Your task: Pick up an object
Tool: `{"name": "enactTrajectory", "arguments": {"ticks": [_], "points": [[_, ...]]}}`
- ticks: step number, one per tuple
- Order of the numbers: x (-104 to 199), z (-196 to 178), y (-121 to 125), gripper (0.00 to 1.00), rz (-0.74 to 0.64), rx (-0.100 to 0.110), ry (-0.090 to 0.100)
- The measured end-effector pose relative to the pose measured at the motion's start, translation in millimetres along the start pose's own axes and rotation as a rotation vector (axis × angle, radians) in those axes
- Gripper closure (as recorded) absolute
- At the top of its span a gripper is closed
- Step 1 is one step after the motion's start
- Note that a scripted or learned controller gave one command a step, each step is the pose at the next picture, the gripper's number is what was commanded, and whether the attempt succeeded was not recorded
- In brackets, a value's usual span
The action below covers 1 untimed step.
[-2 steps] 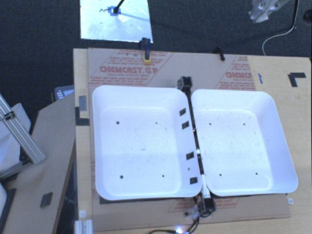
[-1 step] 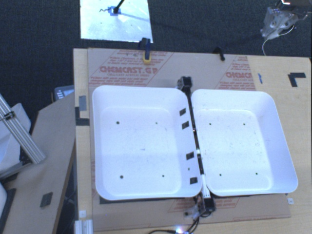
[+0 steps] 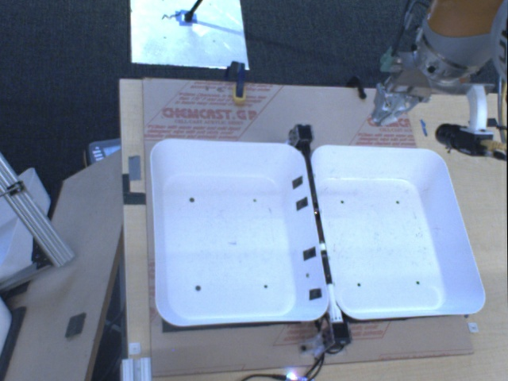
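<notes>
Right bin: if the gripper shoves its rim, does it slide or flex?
The right bin looks thin, so probably light and slightly flexible. Black clips seem to join it to the left bin, so it likely resists sliding.

Robotics lab: bench (image 3: 444, 161), twin white bins (image 3: 230, 308), aluminium framing (image 3: 32, 217).

The arm (image 3: 460, 14) is cut off at the top edge; the end effector (image 3: 389, 109) is too blurred to read.

We are looking down at a slant from one fixed camera above the bench (image 3: 444, 348), taking in both bins from moderately far, the arm (image 3: 460, 22) entering at two o'clock.
</notes>
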State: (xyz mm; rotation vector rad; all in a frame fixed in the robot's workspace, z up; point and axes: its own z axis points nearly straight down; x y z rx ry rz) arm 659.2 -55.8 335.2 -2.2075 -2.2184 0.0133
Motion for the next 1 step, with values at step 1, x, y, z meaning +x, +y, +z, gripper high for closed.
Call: {"name": "enactTrajectory", "arguments": {"ticks": [1], "points": [[115.3,-108.9,9.0,1.0,-0.011,-0.029,0.002]]}}
